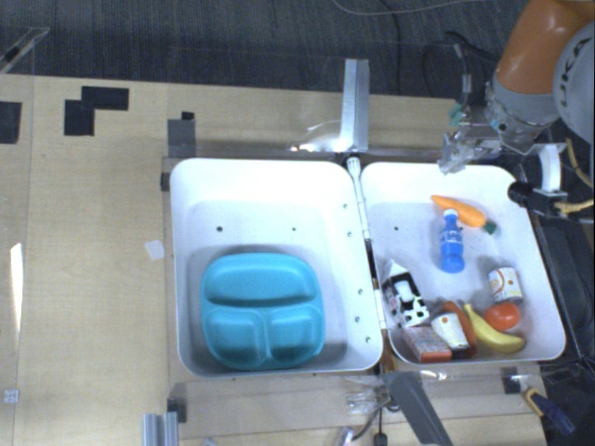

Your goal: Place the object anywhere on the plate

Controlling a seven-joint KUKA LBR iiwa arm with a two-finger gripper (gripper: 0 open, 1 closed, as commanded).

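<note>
In the camera view, the job looks like it is at the very start. The blue plate [263,309] sits in the left bin [186,193], near the front edge, and it has three sections with nothing on them. All the little things lie in the right bin [409,189].

The gripper [462,151] hangs at the back edge of the right bin, near its back right corner. I cannot tell how it is set, and I see nothing in it.

The task does not say which thing to take. The closest ones to the gripper are the carrot [460,211] and the blue bottle [451,242]. They lie just in front of it, toward the middle of the bin, and the carrot touches the top of the bottle. The banana [493,331], the tomato [503,315], a small can [505,283] and a black and white carton [402,297] crowd along the front edge, farther from the gripper.

Next, I think the gripper has to come down over one thing and grab it. Then it must lift it and carry it across the wall between the bins to the plate.
</note>
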